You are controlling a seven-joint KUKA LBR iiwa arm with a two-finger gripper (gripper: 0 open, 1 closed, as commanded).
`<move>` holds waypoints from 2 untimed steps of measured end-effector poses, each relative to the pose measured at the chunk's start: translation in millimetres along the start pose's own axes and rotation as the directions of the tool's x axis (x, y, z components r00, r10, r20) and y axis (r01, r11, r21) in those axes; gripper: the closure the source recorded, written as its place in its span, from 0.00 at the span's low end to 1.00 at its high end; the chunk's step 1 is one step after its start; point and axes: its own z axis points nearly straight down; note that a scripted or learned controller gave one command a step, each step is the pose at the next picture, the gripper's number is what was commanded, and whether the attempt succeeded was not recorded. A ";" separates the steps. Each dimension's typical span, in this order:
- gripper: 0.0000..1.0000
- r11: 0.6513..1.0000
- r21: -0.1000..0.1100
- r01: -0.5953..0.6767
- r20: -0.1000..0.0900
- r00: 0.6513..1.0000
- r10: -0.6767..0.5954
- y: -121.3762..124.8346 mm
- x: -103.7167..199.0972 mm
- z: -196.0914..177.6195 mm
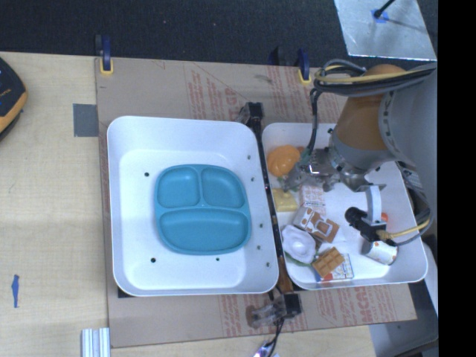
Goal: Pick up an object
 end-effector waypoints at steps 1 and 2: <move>0.00 0.999 0.036 0.008 -0.006 1.000 -0.008 59.4 -11.6 1.5; 1.00 0.999 0.041 0.010 -0.006 1.000 -0.010 57.3 -12.7 -8.6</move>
